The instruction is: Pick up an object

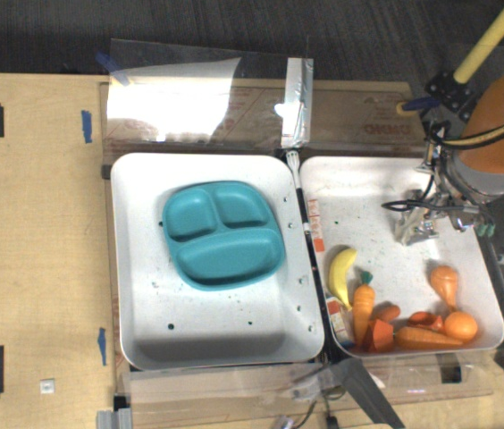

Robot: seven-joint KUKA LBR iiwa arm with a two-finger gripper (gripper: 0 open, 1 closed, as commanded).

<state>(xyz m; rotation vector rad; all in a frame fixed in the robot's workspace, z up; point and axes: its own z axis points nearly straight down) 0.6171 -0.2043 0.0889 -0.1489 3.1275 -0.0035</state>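
Currently, reading from the left of the frame, the left bin (136,329) carries a teal divided plate (223,234) near its centre, well apart from the work area. The right bin (341,175) holds the pickable items along its lower edge: a banana (341,275) at lower left with its long axis running roughly top to bottom, then a cluster of carrots (368,315), an orange pear-shaped toy (445,284) and an orange ball (463,327) at lower right. The gripper (417,229) hovers in the upper right of that bin over bare floor, nothing between its fingers; whether they are spread or pressed together cannot be determined. Every candidate therefore lies below the gripper in the frame, the pear-shaped toy nearest, just down and right; the banana lies down and left.
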